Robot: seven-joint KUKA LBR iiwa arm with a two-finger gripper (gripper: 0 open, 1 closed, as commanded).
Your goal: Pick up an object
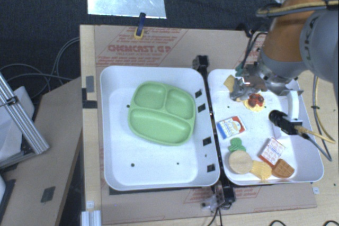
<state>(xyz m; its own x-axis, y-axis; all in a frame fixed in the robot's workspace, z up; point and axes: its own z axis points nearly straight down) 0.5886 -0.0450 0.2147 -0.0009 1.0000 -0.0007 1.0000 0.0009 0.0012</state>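
The gripper is low over the far left part of the right bin, between a tan wedge and a red and yellow toy and close to both; I cannot tell whether it is open or closed, or whether it has hold of anything. Nearer the camera in that bin lie a small carton, a green piece, a round biscuit, a waffle and a red and white packet. The left bin holds a green divided plate.
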